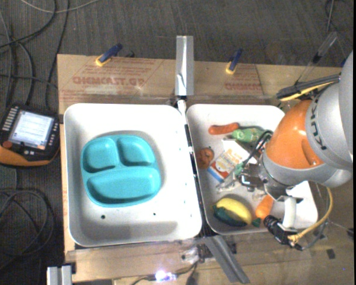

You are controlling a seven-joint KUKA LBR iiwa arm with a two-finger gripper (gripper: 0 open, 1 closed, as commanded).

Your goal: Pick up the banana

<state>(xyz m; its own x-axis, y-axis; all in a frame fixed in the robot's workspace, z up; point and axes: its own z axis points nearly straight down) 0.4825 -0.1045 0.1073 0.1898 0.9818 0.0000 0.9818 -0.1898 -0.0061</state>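
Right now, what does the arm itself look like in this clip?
The arm is a bulky, rounded grey casing with dark lettering on its side, joined to a glossy orange band above the wrist. Below that sits a metallic wrist assembly with dark cables looped beside it. A yellow cable trails near the bin's lower right corner.

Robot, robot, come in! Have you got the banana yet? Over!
Two-finger gripper over the right white bin, nothing seen held. Yellow curved banana lying at the bin's near edge, not picked. Dark green object pressed against it.
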